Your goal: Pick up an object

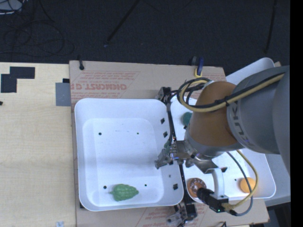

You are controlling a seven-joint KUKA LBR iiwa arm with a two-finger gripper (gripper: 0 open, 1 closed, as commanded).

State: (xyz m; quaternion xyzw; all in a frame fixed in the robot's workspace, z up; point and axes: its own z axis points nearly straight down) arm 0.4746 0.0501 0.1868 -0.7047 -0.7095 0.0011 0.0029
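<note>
Gripper (165,161) sits low at the divider between the two bins, metal end poking just over the right wall of the left bin (87,126). Fingers too small and cluttered to read; cannot tell if the jaws are parted or closed, and nothing is visibly between them. Above it the wrist with its orange band (210,115), yellow and black cables (199,91) looped around it, then the fat grey arm (260,112) coming in from the right and covering most of the right bin (270,186).

Objects: green lumpy object (125,192) lies on the left bin floor near the front wall, well apart from the gripper. In the right bin, a round brown-orange object (195,186) near the front, just below the wrist, an orange object (245,185) further right, and a teal object (187,118) partly hidden behind the wrist. Bins rest on a cardboard sheet (118,79) on the wooden bench (33,150).
</note>
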